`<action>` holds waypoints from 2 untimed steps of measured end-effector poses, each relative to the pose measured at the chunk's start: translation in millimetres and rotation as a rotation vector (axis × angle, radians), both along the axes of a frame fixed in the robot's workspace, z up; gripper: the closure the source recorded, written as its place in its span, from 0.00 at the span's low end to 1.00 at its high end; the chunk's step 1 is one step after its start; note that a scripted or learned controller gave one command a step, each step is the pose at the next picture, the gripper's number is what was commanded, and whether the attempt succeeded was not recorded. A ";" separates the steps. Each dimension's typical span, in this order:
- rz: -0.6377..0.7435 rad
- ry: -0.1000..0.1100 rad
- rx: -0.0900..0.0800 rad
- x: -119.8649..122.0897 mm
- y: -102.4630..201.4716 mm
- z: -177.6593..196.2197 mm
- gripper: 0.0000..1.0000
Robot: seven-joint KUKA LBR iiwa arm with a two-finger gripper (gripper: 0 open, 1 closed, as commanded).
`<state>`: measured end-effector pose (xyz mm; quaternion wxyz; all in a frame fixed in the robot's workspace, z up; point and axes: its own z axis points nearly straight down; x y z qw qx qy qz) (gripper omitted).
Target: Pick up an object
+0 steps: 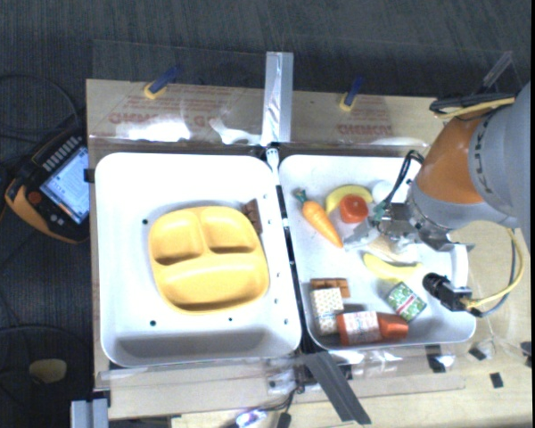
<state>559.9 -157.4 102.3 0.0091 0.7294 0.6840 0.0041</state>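
Dark grey carpeted floor (205,16) is seen across the top and left of the frame. A tan tabletop (116,101) is set at centre. Black cables (9,92) and an orange-edged handheld pendant (58,185) are laid on the floor at left.

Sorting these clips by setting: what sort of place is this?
Probably a robotics lab: two white bins on a bench, toy food such as a carrot, and a handheld control pendant lying on dark carpet.
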 end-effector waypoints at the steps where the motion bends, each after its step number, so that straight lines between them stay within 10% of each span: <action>1: 0.155 0.009 0.000 87.2 -2.5 -10.5 0.00; 2: 0.158 0.004 -0.005 89.2 -2.1 1.5 1.00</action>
